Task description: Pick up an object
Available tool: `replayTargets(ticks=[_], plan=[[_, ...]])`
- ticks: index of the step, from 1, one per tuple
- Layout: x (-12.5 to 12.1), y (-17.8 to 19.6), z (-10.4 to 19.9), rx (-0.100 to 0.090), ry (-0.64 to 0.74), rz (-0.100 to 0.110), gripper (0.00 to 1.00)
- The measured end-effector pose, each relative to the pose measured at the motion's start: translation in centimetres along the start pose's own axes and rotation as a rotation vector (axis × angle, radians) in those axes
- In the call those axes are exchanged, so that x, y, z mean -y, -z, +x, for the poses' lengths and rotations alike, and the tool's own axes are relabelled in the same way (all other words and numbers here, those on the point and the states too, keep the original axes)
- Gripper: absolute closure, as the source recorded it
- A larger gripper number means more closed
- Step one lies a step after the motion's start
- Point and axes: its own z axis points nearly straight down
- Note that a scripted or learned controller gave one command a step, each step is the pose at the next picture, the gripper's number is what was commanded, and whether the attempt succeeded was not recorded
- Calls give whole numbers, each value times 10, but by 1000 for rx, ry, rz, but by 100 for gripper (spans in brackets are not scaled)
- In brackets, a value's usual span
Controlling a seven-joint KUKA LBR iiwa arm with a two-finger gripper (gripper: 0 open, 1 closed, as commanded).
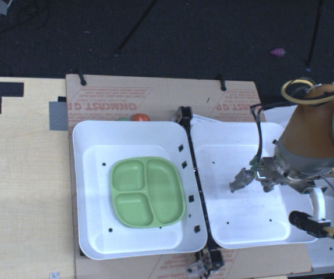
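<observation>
In the left bin point(91, 156) lies a green divided plate point(147, 192), its long axis running near to far, its single large compartment to the right. Over the right bin point(242, 156) hangs the gripper point(241, 181); I cannot tell its state. Mirrored cardboard lettering is not legible.

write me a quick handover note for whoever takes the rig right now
Gripper: over the right bin, nothing seen between its fingers; open or shut is not clear.
Things: a green divided plate lies flat in the left bin. A small red thing sits outside, behind the left bin's back rim.
Done: nothing picked up yet.
Left: the whole pick. The plate looks like the only candidate in the bins, so the arm would likely need to move over to the left bin.
</observation>
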Motion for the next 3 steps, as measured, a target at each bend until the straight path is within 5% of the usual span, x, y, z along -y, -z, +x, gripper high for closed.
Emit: replayTargets(ticks=[2, 3], plan=[[-1, -104, -8, 0, 0, -3, 0], [-1, -92, -9, 0, -6, -4, 100]])
